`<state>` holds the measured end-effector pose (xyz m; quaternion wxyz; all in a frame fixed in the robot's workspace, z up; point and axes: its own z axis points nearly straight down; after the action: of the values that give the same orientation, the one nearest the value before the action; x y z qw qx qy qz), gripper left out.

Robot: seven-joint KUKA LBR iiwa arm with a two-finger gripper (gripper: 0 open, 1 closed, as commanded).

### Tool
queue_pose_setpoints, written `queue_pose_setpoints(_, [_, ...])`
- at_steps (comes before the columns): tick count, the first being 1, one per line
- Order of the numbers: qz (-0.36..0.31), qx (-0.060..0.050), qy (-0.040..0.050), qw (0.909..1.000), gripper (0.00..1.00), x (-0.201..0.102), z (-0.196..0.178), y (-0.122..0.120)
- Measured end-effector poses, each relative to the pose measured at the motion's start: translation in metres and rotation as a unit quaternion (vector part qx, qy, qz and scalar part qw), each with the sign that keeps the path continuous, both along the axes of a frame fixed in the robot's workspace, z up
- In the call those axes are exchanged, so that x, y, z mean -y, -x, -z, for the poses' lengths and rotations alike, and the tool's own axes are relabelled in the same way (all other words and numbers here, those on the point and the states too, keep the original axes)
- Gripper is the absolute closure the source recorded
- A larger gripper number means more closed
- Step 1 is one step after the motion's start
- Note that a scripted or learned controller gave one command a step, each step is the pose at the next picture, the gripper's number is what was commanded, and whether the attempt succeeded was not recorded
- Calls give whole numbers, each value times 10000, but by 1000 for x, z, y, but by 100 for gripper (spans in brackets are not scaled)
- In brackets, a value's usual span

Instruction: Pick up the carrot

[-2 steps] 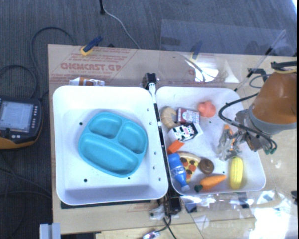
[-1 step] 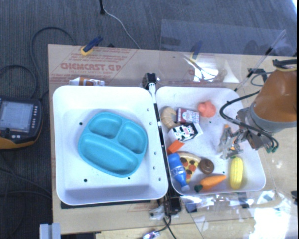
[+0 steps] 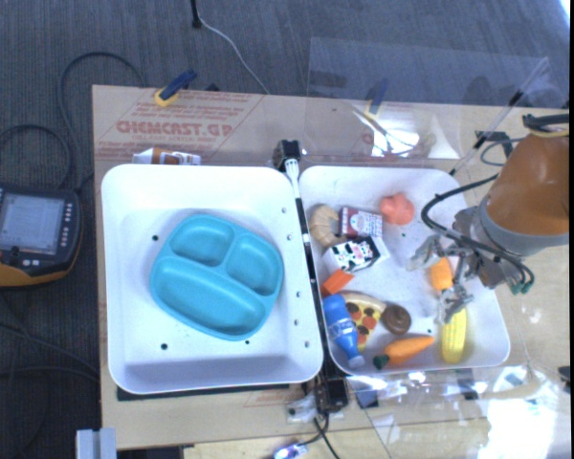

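Your carrot lies near the front wall of the right bin, long axis roughly left-right, leafy end left. It sits down-left of the hand. Whether the hand is spread or closed, you cannot tell.

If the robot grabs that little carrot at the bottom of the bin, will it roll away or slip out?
The carrot looks like a smooth plastic toy, so it is probably stiff, light and a bit slippery. Its rounded, tapered shape could let it roll or swing sideways if nudged. It lies close between the corn and a brown round toy, which may stop it going far.
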<state>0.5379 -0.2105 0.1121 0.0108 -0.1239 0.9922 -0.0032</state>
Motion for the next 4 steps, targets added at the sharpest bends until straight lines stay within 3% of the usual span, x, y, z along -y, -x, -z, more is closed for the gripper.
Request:
queue_pose_setpoints(1, [1036,-51,-36,9946,0,11,21,4])
queue_pose_setpoints(2, [1032,6,-12,9947,100,12,8,0])
queue_pose_setpoints(3, [-219,27,5,9998,100,10,18,12])
queue_pose_setpoints(4, [14,-1,11,10000,100,-39,19,-31])
